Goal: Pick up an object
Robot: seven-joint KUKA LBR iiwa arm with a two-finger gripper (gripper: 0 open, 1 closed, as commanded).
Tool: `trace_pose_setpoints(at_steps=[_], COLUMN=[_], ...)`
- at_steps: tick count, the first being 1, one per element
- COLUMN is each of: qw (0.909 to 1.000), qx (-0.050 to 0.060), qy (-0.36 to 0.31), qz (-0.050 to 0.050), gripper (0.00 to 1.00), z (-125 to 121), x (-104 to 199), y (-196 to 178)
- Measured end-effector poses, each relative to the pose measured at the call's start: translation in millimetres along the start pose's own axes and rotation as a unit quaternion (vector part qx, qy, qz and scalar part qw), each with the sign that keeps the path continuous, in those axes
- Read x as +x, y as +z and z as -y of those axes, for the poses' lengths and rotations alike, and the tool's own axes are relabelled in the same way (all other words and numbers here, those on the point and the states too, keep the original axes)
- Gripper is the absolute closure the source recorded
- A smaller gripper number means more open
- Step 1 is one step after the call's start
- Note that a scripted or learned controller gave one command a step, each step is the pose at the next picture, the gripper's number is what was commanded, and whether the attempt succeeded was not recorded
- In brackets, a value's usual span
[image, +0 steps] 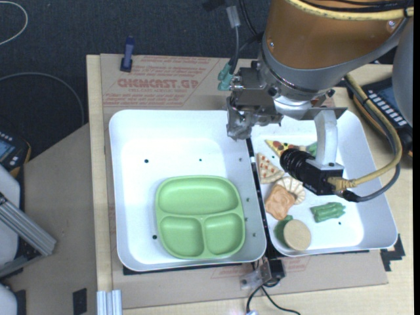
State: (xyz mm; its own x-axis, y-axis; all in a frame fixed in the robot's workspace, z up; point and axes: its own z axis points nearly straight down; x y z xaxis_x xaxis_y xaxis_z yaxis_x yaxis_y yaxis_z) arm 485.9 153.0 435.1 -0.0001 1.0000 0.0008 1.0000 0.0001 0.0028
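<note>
We should lower squarely onto the orange crinkled toy food piece (280, 201) mid-right bin (367, 238); gripper (239, 126) state probably hidden, we cannot tell.

A green three-compartment plate (199, 216) lies in the left white bin (131, 176). The right bin (374, 222) holds pizza-slice toys (268, 167), a tan piece (279, 202), a green pickle-like toy (327, 211) and a round beige-topped piece (296, 234). The arm (328, 25) fills the upper right; its gripper (244, 122) hangs at the bins' shared edge.

Left bin (131, 176): upper half free; green tray (199, 216) blocks lower half.
</note>
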Motion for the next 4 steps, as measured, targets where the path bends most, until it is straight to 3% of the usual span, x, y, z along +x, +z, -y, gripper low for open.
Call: trace_pose_setpoints(at_steps=[1,2,3,4], qw=[1.0000,1.0000,0.9999,1.0000], qx=[0.005,0.006,0.009,0.001], qy=[-0.002,-0.001,0.006,0.001], qz=[0.001,0.002,0.004,0.000], gripper=[1.00,1.00,1.00,1.00], z=[-2.6,8.7,6.5,4.7], x=[57.0,72.1,-27.6,-19.8], y=[60.2,128.2,236.2,219.6])
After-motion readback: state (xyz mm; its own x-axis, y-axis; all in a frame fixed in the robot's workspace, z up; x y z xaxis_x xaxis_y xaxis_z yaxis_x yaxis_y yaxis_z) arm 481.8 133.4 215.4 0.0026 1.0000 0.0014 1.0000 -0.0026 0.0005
